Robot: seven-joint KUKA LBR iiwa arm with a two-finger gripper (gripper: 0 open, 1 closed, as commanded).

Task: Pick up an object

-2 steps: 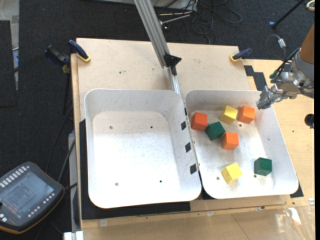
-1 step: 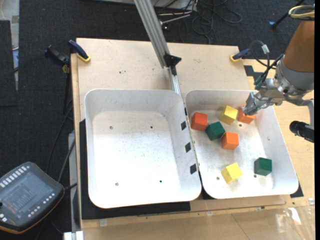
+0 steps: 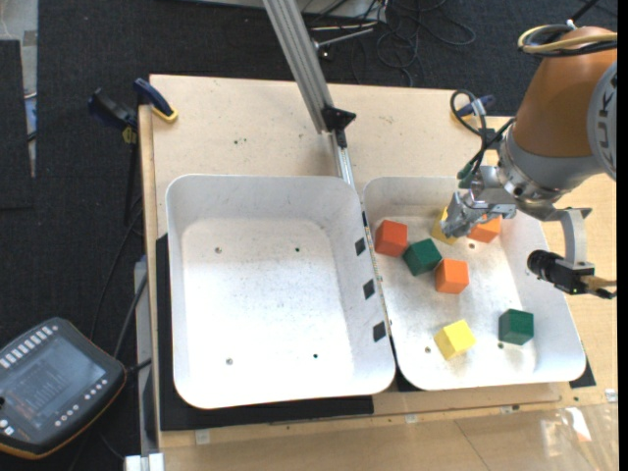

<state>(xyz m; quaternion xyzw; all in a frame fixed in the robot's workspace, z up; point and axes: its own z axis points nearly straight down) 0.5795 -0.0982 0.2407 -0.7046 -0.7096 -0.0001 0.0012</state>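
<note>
Reaching in from the right, the arm [image 3: 559,116] hangs over the far end of the right bin [image 3: 549,366]. Its gripper [image 3: 461,219] sits low among the blocks there, beside an orange block [image 3: 485,229] and touching or nearly touching a bit of yellow [image 3: 443,216] just behind it. Whether the claw is spread or closed, or has anything between its tips, I cannot tell from here. Other blocks lie loose in the same bin: an orange cube [image 3: 392,237], a green cube [image 3: 423,256], another orange one [image 3: 451,276], a yellow cube [image 3: 455,339], a second green cube [image 3: 516,326] near the right wall. Left bin [image 3: 186,263] alongside.
</note>
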